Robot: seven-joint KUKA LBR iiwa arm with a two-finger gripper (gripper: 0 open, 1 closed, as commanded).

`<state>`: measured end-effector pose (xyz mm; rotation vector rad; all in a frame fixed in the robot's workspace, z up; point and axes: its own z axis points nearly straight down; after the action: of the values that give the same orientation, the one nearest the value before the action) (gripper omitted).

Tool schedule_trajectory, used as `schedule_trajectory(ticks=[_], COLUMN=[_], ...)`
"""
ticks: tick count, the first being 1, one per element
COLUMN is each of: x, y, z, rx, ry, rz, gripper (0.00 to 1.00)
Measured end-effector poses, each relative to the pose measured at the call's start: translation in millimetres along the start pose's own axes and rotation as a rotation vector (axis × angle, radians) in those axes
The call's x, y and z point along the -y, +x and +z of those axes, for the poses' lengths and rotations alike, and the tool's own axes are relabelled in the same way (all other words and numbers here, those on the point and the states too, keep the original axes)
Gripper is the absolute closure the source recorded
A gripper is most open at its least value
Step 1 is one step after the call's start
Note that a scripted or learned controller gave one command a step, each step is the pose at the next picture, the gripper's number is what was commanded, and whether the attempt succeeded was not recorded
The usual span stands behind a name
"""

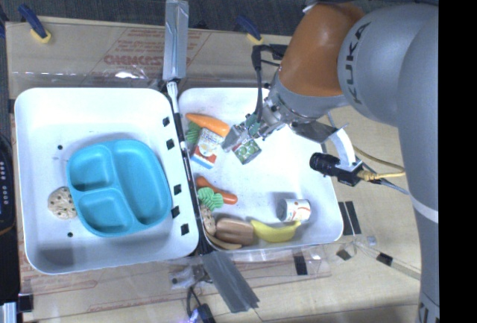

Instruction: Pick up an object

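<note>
We log the arm point(373, 68) reaching over the right bin point(313, 187). Its gripper point(244, 141) hangs just right of the carrot point(208, 124), presumably targeting it; grip state we cannot tell. 1 banana point(274, 230) lies well below.

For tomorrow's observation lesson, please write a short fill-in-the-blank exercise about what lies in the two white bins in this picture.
1. The blue divided tray lies in the ____ bin.
2. The cookie lies beside the tray in the ____ bin.
3. The banana lies in the right bin, next to a small ____.
4. The tray has ____ compartments.

Missing words: left; left; can; three
</note>
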<state>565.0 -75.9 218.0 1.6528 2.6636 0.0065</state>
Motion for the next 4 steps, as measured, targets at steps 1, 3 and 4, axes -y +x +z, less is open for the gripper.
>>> schedule_trajectory(ticks=[1,3,4], x=[1,-14,-14], y=[1,10,10], z=[-6,-13,-23], rx=[-0.004,-0.003,-0.003], ry=[0.008,0.008,0.008], rz=[-0.004,0.028,0.024], gripper=[1.00,1.00,1.00])
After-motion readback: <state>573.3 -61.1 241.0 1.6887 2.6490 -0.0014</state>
